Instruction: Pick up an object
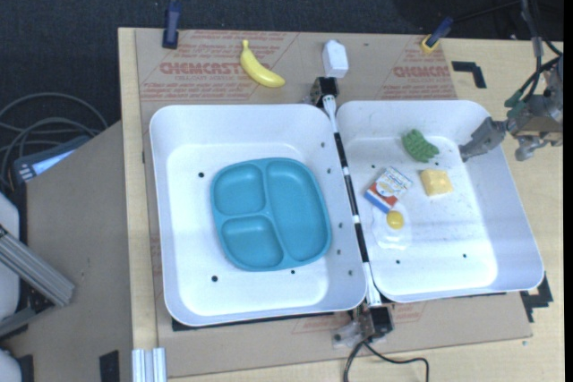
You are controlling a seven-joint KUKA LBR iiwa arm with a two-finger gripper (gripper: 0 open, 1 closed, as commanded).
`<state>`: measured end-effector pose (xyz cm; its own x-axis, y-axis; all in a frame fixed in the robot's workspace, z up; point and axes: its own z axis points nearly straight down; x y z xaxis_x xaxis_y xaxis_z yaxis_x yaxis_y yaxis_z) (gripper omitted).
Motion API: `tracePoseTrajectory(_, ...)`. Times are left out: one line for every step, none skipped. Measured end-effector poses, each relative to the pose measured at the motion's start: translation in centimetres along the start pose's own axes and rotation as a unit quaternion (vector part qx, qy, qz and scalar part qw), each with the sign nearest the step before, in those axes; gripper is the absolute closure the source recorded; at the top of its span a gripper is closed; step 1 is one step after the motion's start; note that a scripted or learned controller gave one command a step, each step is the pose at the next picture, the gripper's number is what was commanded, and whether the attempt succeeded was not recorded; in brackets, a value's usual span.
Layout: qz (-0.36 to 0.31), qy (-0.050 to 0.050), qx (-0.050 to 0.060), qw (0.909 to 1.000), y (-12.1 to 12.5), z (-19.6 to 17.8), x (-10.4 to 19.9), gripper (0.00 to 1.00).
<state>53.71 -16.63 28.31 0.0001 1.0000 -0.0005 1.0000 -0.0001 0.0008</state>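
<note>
Farthest from the end effector, at the opposite side of the worktop [134,192], sits the left bin [179,282], and in it lies a blue divided plate [267,213] with three compartments, flat on the bin floor. Beyond that bin, on the bare cardboard and well away from the end effector, a yellow banana [260,68] lies on its side. A small white block [335,57] stands on the cardboard near the top of the seam between the two bins.

The right bin [510,255] lies on the end effector's side and holds the loose things. Nearest the seam is a small white packet with red and blue print [386,189], tilted, and just below it a small round yellow piece [395,218], close to the packet's lower corner. A green knobbly object [418,144] lies nearer the bin's far wall, and a pale yellow block [436,182] sits just below and beside it, apart from it. These two are the items closest to the end effector.

The end effector [479,139] sits over the right bin's upper right corner, beside the green object but not touching it. I cannot tell how its tips are set; nothing is seen in its grasp. The arm's wrist [534,123] extends off toward the right.
</note>
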Motion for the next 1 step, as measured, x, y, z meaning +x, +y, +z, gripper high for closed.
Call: tracePoseTrajectory(0.000,0.001,0.003,1.0000,5.76,15.32,2.33,0.00)
